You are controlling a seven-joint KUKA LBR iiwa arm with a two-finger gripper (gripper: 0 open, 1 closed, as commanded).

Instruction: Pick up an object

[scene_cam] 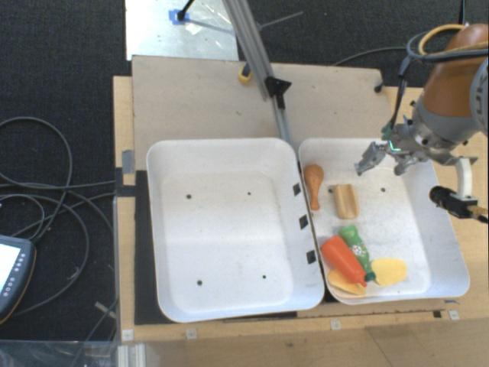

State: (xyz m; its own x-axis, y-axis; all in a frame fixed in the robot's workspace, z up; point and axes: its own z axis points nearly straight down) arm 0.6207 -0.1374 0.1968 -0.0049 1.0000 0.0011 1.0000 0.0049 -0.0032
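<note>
Seen from the fixed camera above the worktop [199,98]: two shallow white bins side by side, left bin [229,228] bare-floored, right bin [435,243] holding every loose item.

Reaching in from the right edge, grey arm with orange band [451,67], wrist above the right bin's far right corner. Pincer [386,159] hanging over the far part of the right bin, fingers spread apart, nothing between them; one finger [369,161] pointing towards the bin's far left side.

Nearest to the pincer: tan bread piece [346,201], lying on the bin floor just towards the near edge from the spread fingers, apart from them. Beside it, towards the divider between the bins, brown drumstick [313,183], thick end towards the far edge, thin end towards the near edge, also clear of the pincer.

Well apart from the pincer, clustered in the right bin's near left corner: orange carrot [342,258], lying at a slant, touching a green item [357,249] alongside it; yellow piece [390,271] just beside these, towards the near edge; another yellow-orange piece [345,284] partly under the carrot.

On the worktop beyond the bins, slanting metal pole [252,37] with a black clamp.
</note>
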